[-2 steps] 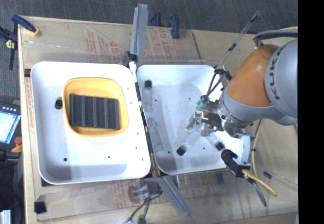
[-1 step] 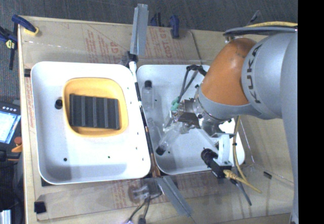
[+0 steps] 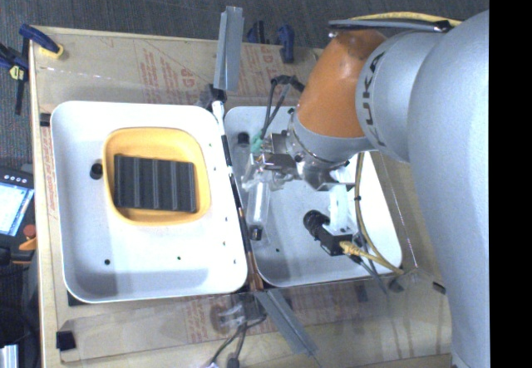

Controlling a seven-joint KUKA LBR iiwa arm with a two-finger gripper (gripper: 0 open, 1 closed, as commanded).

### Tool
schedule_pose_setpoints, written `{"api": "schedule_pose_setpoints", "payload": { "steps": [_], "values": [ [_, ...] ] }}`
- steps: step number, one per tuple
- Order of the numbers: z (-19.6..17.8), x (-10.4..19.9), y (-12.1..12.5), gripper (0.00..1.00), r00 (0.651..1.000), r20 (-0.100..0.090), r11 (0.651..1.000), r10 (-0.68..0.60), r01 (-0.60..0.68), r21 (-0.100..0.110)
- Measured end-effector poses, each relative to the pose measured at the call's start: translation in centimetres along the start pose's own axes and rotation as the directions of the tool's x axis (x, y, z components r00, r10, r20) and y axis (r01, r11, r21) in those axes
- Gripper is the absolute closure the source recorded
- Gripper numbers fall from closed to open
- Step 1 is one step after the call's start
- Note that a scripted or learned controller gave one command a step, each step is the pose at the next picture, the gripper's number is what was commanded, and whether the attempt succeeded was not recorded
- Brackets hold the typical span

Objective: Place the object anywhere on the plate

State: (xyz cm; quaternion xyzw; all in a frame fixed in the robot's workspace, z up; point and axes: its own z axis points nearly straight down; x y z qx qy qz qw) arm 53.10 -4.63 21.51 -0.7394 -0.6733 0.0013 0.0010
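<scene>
Right bin (image 3: 283, 267): upper and right portions hidden beneath the arm (image 3: 416, 92). Tool (image 3: 256, 213): finger spacing too small to resolve; any held item indiscernible. Arm: cut off at right edge. Bench (image 3: 125, 67): lower edge cropped.

Even, bright overhead light; soft shadows inside the left bin (image 3: 75, 275); slightly soft focus.

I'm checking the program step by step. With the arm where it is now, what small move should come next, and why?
Probably a short travel toward the left bin. The yellow plate, with a dark ridged object lying on it, sits there, while the gripper hangs over the right bin near the shared edge. Whether it carries anything is unclear from this view, so confirm first.
</scene>
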Motion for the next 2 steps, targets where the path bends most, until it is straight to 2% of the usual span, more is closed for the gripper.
{"api": "schedule_pose_setpoints", "payload": {
  "steps": [1, 2],
  "values": [
    [0.0, 0.0, 0.0, 0.0, 1.0, 0.0, 1.0, 0.0, 0.0, 0.0],
    [2.1, 3.2, 3.0, 0.0, 0.998, -0.001, 0.998, -0.062, 0.062, 0.0]
  ]
}}
